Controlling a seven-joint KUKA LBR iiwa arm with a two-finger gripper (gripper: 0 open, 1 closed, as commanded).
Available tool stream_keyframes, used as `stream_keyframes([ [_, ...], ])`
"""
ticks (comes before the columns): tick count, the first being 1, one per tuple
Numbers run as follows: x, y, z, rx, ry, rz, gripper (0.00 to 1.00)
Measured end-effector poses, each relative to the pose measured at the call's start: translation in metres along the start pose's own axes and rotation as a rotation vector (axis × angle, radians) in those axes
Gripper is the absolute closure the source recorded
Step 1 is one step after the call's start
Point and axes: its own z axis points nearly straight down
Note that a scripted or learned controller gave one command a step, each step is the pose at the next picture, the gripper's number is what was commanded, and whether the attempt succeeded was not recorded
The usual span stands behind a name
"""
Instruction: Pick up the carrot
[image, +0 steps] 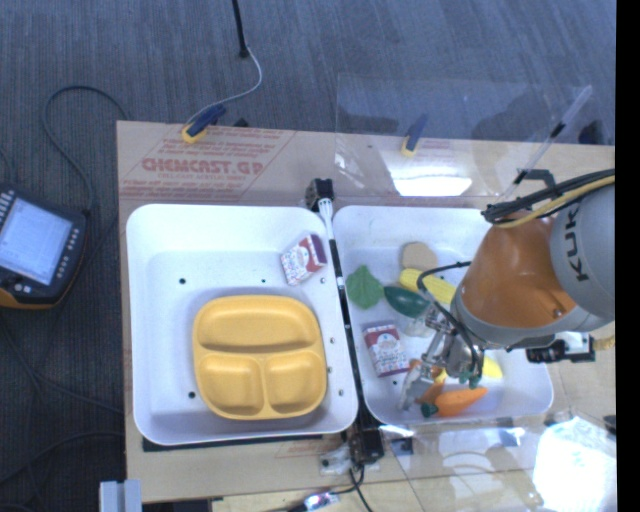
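- The bench (200, 140) bears two shallow white bins side by side: the left bin (160, 250) and the right bin (370, 225)
- The carrot (460, 401) lies in the right bin, near its near wall, orange body roughly level with its green top toward the left
- The gripper (428, 376) sits low in the right bin, just beside the carrot on its upper left; the fingers point down and toward the left
- Jaw state: cannot tell; the fingertips blur into the small items under them, and the carrot is not seen between the fingers
- The arm (515, 285) enters from the right, its orange band directly above the gripper, covering the right part of the right bin
- A yellow item (435, 287) and a dark green item (405, 299) lie at the left edge of the orange band; a leafy green piece (364, 288) lies further left, near the wall between the bins
- A tan round item (419, 255) lies toward the far side of the right bin
- A small red-and-white packet (385, 348) lies left of the gripper, apart from the carrot
- The left bin holds a yellow divided plate (261, 354) toward its near side and a second red-and-white packet (302, 259) at its far right corner
- A handheld control pendant (35, 248) lies on the floor, well left of the bench
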Motion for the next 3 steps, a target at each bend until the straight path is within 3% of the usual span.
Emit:
stream_keyframes([
  [1, -0.019, -0.05, 0.001, -0.007, 0.001, -0.352, 0.0],
  [2, -0.022, -0.048, -0.012, -0.008, -0.009, -0.347, 1.0],
  [3, -0.057, -0.06, -0.105, -0.004, 0.004, -0.309, 1.0],
])
